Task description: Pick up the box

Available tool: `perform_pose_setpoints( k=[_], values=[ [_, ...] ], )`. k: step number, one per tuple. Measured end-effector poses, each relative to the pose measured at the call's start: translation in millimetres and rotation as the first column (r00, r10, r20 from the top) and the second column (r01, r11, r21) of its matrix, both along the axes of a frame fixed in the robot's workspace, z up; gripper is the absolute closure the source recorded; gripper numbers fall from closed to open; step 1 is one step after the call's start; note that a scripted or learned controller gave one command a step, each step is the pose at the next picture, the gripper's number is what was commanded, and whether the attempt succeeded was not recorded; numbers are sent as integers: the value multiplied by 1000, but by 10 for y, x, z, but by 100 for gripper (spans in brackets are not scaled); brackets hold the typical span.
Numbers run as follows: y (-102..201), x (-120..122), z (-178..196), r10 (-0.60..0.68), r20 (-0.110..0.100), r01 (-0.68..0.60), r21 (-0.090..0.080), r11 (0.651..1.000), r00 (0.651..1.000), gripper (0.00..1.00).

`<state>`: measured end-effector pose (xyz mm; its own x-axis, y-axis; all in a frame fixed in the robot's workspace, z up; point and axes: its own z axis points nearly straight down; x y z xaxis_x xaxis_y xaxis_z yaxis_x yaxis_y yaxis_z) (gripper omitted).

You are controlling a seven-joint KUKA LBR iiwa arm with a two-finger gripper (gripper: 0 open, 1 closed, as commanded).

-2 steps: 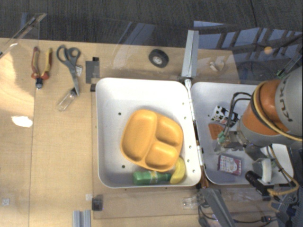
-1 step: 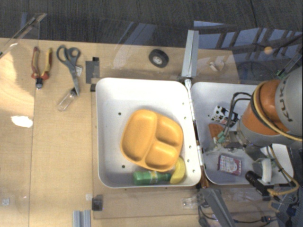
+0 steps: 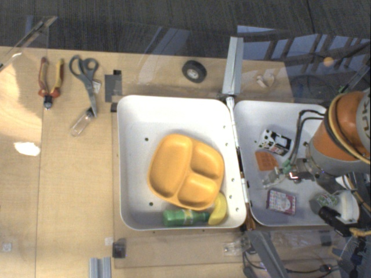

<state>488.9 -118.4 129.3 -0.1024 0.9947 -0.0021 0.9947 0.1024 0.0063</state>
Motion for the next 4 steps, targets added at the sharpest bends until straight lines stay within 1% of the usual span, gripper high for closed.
perform_pose_setpoints(
  k=[1, 2, 3, 4],
  values=[
    [211, 17, -398, 11, 7, -11, -1, 1000, 1000, 0],
    [93, 37, -396, -142, 11, 142, 3, 990, 990, 0],
    [135, 1, 194, -93, 0, 93, 1, 996, 996, 0],
    [-43, 25, -400, -65, 7, 65, 2, 998, 998, 0]
  ],
)
